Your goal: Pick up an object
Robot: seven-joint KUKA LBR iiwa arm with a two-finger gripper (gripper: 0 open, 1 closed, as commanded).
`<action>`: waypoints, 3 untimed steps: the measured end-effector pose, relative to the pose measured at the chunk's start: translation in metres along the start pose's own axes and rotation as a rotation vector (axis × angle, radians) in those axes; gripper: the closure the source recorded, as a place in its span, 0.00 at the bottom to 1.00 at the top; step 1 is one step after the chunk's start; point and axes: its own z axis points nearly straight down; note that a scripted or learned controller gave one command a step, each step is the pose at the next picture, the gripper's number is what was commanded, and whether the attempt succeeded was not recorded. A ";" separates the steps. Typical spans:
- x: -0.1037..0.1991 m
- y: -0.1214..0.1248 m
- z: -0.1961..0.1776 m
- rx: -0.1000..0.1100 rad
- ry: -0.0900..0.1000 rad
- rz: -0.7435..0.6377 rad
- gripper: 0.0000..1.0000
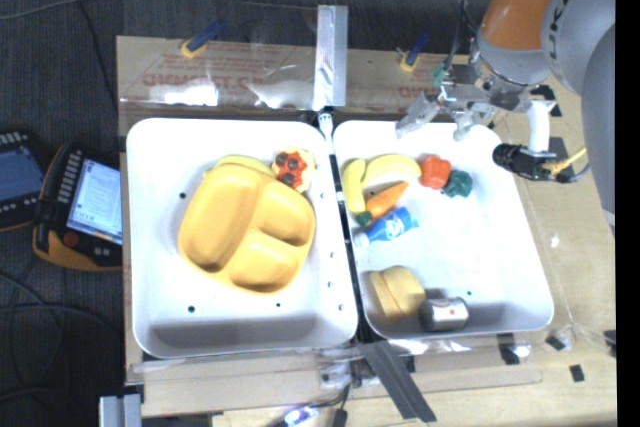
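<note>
My gripper [440,118] hangs over the far edge of the right bin [500,245], fingers spread open with nothing between them. Just below it in that bin lie a red pepper [434,172], a dark green piece [459,183], a yellow banana [383,168], an orange carrot [383,197] and a blue bottle [389,225]. At the near end sit a tan bread-like lump [394,291] and a grey box with a red mark [443,313]. The left bin [160,285] holds a large yellow divided tray [247,227] and a small orange-and-black toy [291,166].
A metal post [331,55] stands behind the divider between the bins. A clear plastic sheet [230,75] lies on the bench behind the left bin. A handheld pendant [80,207] rests off the bench at the left. The right bin's right half is bare.
</note>
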 end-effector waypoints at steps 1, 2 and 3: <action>-0.076 -0.012 0.079 0.000 -0.003 -0.172 0.00; -0.074 -0.005 0.135 -0.012 -0.007 -0.220 0.00; -0.073 -0.003 0.126 -0.012 -0.007 -0.225 1.00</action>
